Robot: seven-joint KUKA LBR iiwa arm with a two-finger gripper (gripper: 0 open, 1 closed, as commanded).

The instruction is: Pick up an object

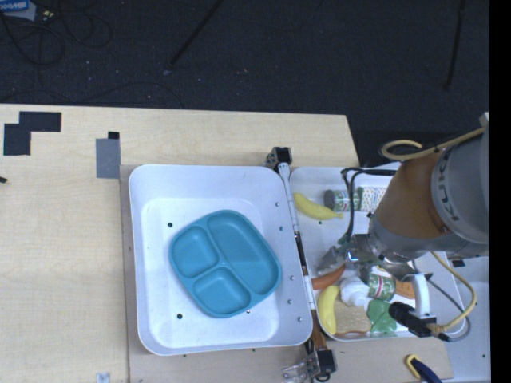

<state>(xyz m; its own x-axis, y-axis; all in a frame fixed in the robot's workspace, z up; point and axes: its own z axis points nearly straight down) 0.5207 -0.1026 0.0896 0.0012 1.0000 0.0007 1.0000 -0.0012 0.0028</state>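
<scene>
Left bin [152, 214] holds a blue plate [225, 263]; right bin [307, 183] holds bananas [314, 207]; end effector [355, 263] grip unclear.

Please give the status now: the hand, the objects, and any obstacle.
Hand low in right bin, over the toy food pile. Nothing seen held. Two bananas, sandwich crowd close. Blue divided plate alone in left bin.

Plate [224, 262] in left bin [152, 190]; bananas [313, 207] in right bin [307, 178].
</scene>
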